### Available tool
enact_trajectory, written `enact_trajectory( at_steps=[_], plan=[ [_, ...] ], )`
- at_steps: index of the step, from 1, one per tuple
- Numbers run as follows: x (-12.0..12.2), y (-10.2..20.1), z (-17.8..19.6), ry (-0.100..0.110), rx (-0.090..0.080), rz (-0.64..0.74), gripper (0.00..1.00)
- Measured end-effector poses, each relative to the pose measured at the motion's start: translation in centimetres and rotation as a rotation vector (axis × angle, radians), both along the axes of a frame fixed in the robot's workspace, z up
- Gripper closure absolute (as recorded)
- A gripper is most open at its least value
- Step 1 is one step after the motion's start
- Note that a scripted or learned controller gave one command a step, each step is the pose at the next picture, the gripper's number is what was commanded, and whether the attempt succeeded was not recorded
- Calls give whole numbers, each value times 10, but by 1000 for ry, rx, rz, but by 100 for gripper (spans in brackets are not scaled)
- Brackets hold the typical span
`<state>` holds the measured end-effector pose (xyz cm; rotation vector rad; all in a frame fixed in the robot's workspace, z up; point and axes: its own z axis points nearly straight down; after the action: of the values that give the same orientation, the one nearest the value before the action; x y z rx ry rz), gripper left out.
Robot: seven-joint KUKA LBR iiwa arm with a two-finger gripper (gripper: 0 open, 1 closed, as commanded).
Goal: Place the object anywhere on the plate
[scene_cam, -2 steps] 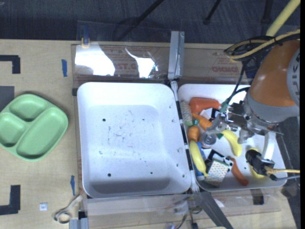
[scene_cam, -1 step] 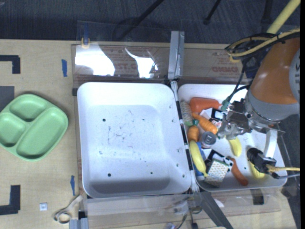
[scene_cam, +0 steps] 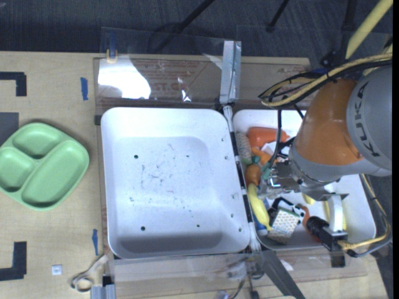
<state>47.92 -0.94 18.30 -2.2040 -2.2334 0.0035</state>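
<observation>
A light green divided plate [scene_cam: 42, 165] lies on the wooden bench at the far left, outside both bins. My gripper [scene_cam: 275, 178] hangs low inside the right bin [scene_cam: 368, 212], under the orange band of the arm, among a pile of small objects. Just left of it are an orange carrot-like piece [scene_cam: 252, 174] and a yellow banana-shaped piece [scene_cam: 258, 208]. Behind it lies an orange object [scene_cam: 264, 134], and below it a white speckled block [scene_cam: 283, 223]. The arm hides whatever is directly beneath the gripper.
The left bin [scene_cam: 169, 179] stands between the plate and the right bin. A clear plastic panel [scene_cam: 165, 73] rises behind it. A brown ribbed piece [scene_cam: 243, 145] lies by the divider between the bins. Yellow cables [scene_cam: 324, 73] loop above the arm.
</observation>
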Motion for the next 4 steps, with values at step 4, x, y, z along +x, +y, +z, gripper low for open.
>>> enact_trajectory(
  at_steps=[4],
  plan=[
    [43,195,6,2,-5,-493,100]
  ],
)
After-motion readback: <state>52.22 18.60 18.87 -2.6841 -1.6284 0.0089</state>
